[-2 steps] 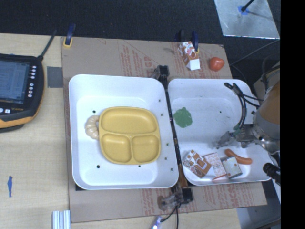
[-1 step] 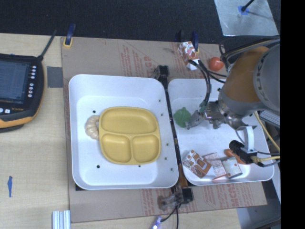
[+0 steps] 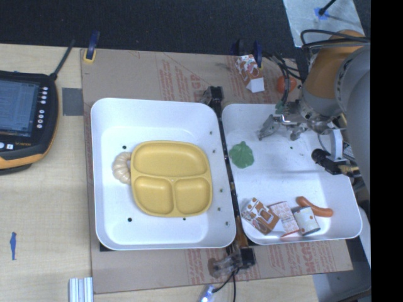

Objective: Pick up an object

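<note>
My gripper (image 3: 278,129) hangs over the far part of the right bin (image 3: 283,168), its fingers spread apart with nothing between them. A crumpled green object (image 3: 241,154) lies to its lower left, close to the bin's left wall. Along the bin's near edge lie a brown-and-white carton (image 3: 260,215), a flat packet (image 3: 282,214), a small can (image 3: 306,220) and an orange sausage (image 3: 313,206). In the left bin (image 3: 107,124) sits a yellow divided plate (image 3: 171,178), and a beige ridged item (image 3: 121,167) touches its left side.
A small carton (image 3: 249,68) and an orange item (image 3: 281,83) lie on the cardboard behind the right bin. A control pendant (image 3: 22,118) rests at the far left of the bench. Clips (image 3: 214,95) and cables run between the bins.
</note>
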